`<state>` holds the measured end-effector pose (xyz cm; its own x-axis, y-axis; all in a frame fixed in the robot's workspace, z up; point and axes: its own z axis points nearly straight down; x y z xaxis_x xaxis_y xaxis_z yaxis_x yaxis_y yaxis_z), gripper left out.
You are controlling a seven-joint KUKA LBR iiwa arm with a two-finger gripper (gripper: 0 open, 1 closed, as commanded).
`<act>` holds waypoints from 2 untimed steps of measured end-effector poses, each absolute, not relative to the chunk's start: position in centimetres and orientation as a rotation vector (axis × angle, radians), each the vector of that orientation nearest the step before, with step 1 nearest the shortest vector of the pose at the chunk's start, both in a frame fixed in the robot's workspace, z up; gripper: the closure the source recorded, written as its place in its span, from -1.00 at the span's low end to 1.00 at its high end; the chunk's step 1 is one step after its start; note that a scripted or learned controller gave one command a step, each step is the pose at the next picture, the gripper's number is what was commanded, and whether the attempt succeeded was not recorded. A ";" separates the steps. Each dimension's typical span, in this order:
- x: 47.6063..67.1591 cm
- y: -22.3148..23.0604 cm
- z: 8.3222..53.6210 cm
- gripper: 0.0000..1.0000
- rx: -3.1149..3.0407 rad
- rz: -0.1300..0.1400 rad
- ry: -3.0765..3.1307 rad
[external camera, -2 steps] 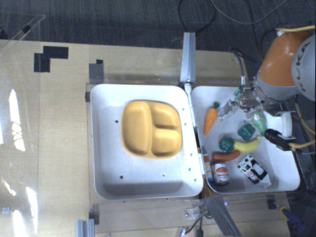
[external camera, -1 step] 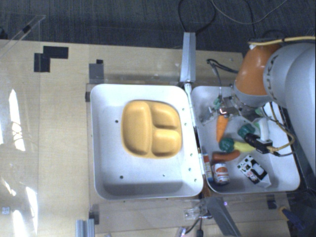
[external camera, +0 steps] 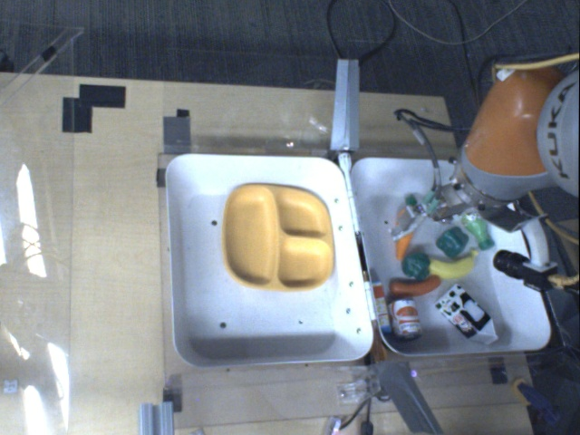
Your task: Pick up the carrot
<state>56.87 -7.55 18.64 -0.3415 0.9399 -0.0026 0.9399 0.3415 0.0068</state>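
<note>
Two white bins sit side by side on your pale wooden bench (external camera: 100, 270), smooth plastic with rounded corners, split by a metal rail (external camera: 346, 107). The left bin (external camera: 195, 324) holds a glossy yellow tray (external camera: 276, 236), rounded, with three moulded compartments. The right bin (external camera: 535, 329) is crowded: a thin orange carrot (external camera: 404, 244) lies at a slant near its left wall, tapered and matt, with something green at its upper end. Just right of it you have a dark green round thing (external camera: 416, 265), a teal block (external camera: 450, 240), a curved yellow banana (external camera: 453, 267), a reddish sausage shape (external camera: 414, 286), a small can (external camera: 407, 318) and a black-and-white printed box (external camera: 466, 314).

The gripper (external camera: 444, 202) hangs over the bin's upper middle, near the carrot's upper end; you cannot tell from here how its fingers stand, and nothing is seen held. The grey arm (external camera: 530, 120) with its orange band comes in from the right. Behind the bench you see dark carpet (external camera: 181, 25) with black cables (external camera: 362, 25) looping across it.
</note>
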 end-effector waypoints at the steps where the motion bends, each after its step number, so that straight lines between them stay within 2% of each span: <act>1: 58.2 -9.2 8.9 -1.00 1.957 0.012 2.444; 2: 58.4 -9.0 10.1 1.00 1.953 0.019 2.445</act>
<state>58.37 -9.04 10.06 -0.2214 0.9752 -0.0020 0.9750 0.2214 0.0171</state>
